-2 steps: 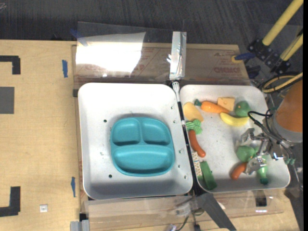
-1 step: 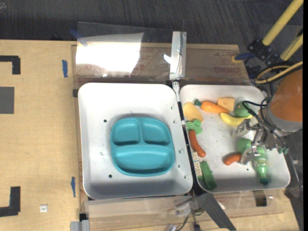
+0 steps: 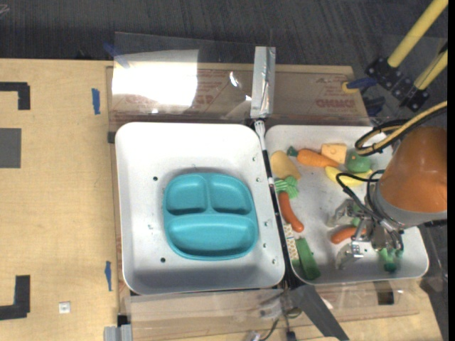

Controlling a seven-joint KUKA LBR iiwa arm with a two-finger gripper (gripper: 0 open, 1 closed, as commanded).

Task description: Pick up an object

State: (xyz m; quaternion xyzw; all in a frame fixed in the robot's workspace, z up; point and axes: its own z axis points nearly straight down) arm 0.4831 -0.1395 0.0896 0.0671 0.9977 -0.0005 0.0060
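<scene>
My gripper (image 3: 357, 241) is low in the right bin (image 3: 416, 270), near its front right part, under the orange band of the arm. A small orange-red piece (image 3: 342, 236) lies right against its left side; whether it is held I cannot see. Further left in this bin lie a red chili (image 3: 291, 214) with a green top and a green cucumber (image 3: 307, 257). At the back are an orange carrot (image 3: 318, 159), a yellow cheese wedge (image 3: 334, 151), a pale yellow fruit (image 3: 282, 165) and a green item (image 3: 360, 163). A small green piece (image 3: 389, 264) sits by the gripper's right.
The left bin (image 3: 135, 155) holds a teal divided plate (image 3: 210, 213) in its middle. A ridge (image 3: 272, 212) separates the two bins. Cables (image 3: 380, 137) loop over the right bin's back right corner. Clear plastic sheeting (image 3: 185, 84) stands behind the bins.
</scene>
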